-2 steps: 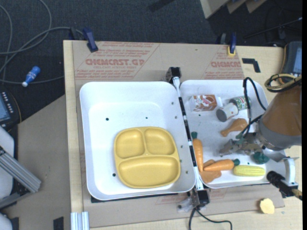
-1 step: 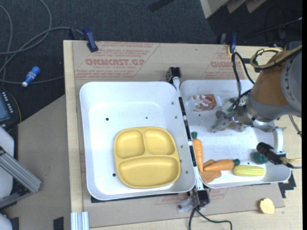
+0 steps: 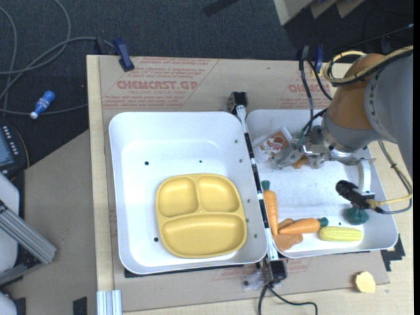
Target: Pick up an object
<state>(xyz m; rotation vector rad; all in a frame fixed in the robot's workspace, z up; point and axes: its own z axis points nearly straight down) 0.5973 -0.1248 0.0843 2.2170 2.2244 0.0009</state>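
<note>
Your bench top is a pale brown board [image 3: 197,77] printed with red lettering, standing on dark carpet [image 3: 164,12] crossed by grey cables. The left shallow white bin [image 3: 131,149] holds a yellow three-compartment plastic tray [image 3: 200,215]. In the right white bin [image 3: 315,189], orange toy carrots [image 3: 298,226] and a yellow toy corn cob [image 3: 340,233] lie near the front edge. The two-finger gripper [image 3: 289,155] sits low at that bin's back; you cannot tell how its jaws stand.
</note>
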